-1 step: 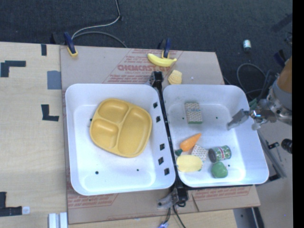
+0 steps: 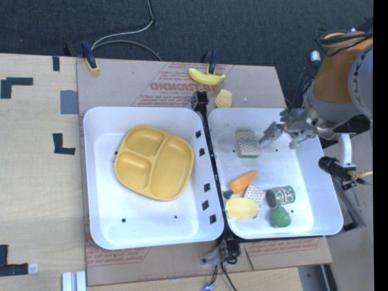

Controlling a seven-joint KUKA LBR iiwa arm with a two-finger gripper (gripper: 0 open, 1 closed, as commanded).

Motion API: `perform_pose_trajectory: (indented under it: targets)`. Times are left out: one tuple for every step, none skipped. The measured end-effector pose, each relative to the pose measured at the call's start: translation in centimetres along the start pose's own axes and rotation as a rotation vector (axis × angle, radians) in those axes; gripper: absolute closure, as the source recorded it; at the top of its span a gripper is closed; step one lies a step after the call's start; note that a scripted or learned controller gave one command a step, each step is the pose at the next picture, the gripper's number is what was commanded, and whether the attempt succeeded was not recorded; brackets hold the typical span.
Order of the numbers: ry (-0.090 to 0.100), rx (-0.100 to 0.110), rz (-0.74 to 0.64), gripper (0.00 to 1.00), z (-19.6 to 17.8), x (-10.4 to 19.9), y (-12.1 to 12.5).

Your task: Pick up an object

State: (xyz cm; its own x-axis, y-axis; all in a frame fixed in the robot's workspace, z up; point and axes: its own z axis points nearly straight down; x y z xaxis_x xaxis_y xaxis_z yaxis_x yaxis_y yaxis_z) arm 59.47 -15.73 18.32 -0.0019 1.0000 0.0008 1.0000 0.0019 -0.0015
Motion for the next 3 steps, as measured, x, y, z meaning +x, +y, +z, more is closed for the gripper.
perform_pose_trajectory:
  targets:
    - [-0.002,-0.005,0.0,0.0,9.7,5.4,4.1]
    - [-0.003,-0.004,-0.002,1.0,8.8,5.3,4.1]
    - [0.0,-0.002,-0.001,1.0,-0.2,12.9,2.3]
